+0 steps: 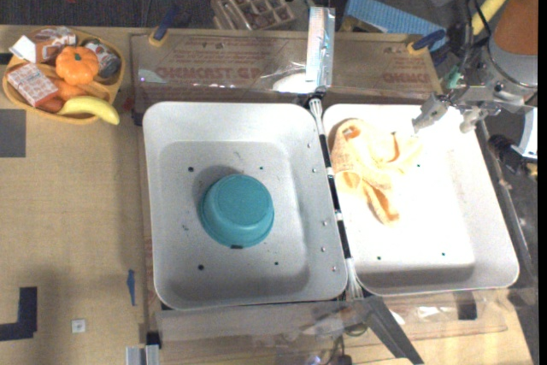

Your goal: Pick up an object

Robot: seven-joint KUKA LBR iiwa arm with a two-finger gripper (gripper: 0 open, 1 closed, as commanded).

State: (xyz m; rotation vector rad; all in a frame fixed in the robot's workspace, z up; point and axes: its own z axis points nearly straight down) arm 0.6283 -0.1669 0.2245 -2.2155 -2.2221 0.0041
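A floppy cream and orange object (369,167) lies crumpled in the right bin (444,226), near its upper left corner. In the left bin (171,150) a teal bowl (238,209) rests upside down near the middle. My gripper (446,117) hangs over the upper right part of the right bin, just right of the floppy object and above it. Its two fingers are spread apart, open, with nothing between them.
A basket (17,90) of toy fruit and small boxes, with a banana (91,108) and a pumpkin, stands at the bench's far left. A transparent wall (231,73) runs behind both bins. Cables and crates lie beyond it.
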